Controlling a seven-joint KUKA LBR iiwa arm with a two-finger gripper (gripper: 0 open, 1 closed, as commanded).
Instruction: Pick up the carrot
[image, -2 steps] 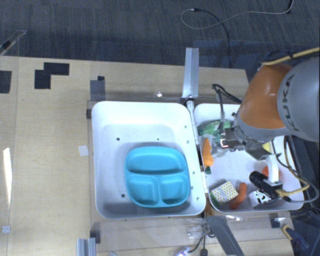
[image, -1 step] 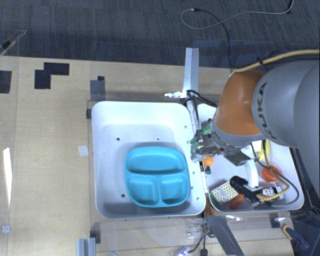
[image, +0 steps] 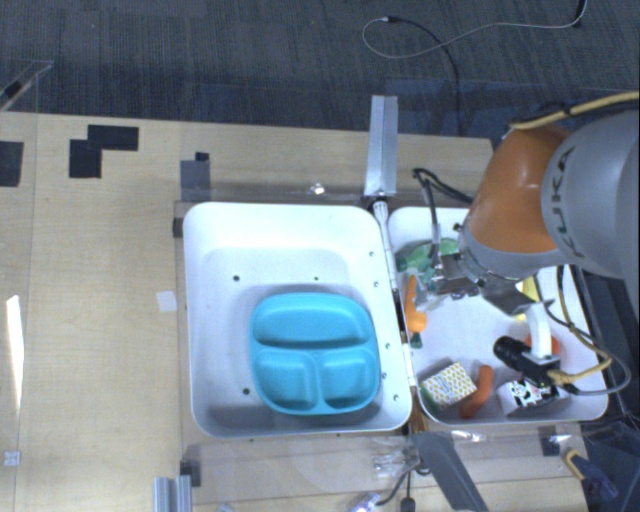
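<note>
The slim orange carrot (image: 412, 308) lies in the right shallow white bin (image: 590, 408), along its wall at the bin's 9 o'clock side. The grey arm's gripper (image: 440, 276) hangs just beside the carrot, at about the carrot's 2 o'clock; whether it is spread or clamped cannot be told. A green leafy item (image: 411, 258) sits at the carrot's 12 o'clock. A small patterned yellow box (image: 447, 382) and a reddish sausage-shaped piece (image: 480, 390) lie near the bin's 6 o'clock. The left white bin (image: 215, 240) bears a blue divided plastic plate (image: 312, 352).
</note>
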